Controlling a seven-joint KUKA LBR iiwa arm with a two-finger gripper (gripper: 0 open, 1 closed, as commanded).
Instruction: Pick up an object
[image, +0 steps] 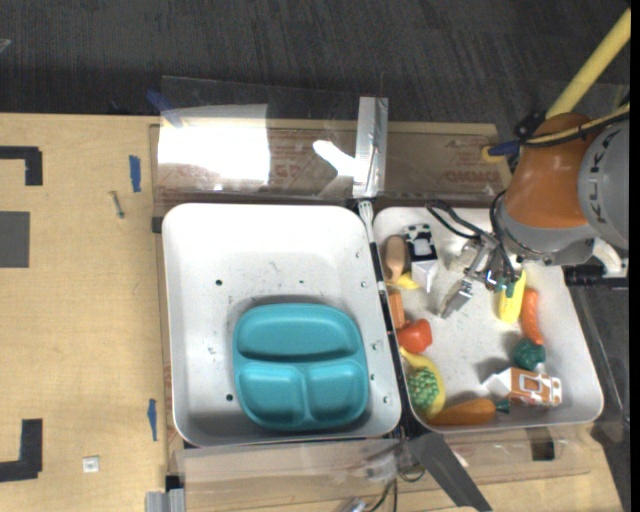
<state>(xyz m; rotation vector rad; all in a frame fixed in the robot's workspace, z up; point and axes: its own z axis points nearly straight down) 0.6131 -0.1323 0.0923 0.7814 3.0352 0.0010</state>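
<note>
Nearest the camera, a carrot (462, 410) and toy truck (531, 387) lie along the right bin (585, 395) front edge. Farther back, the jaws (462, 290) hang over bare floor, apparently parted and holding nothing. Best to centre over one separate toy, perhaps the tomato (415, 335), before descending.

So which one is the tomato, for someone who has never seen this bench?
Start at the right bin, the one crowded with toy food. Along its left wall, below the brown-topped wooden piece, lies the tomato, just above the yellow and green corn. It is the only round red piece; the other reddish ones are long carrots.
</note>
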